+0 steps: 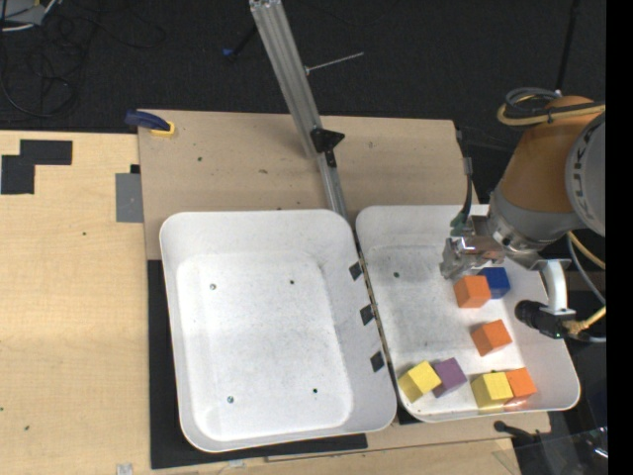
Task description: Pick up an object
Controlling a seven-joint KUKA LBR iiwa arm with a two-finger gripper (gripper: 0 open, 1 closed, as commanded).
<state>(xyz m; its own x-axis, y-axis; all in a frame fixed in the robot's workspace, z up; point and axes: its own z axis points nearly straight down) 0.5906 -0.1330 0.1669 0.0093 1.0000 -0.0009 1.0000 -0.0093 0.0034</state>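
step: approach for grasp | jaws (463, 261): state impossible to tell | target: orange cube (473, 290) in right bin (415, 236), touching blue cube (497, 281) | advice: lower centred on orange cube, away from blue.

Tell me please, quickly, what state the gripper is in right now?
Gripper: low in the right bin, just above the orange block and blue block; open or closed cannot be told, nothing seen held.

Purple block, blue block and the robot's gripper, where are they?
purple block (450, 373): camera view, on its top face.
blue block (497, 281): camera view, on its visible top.
gripper (463, 262): camera view, midway between its fingertips.
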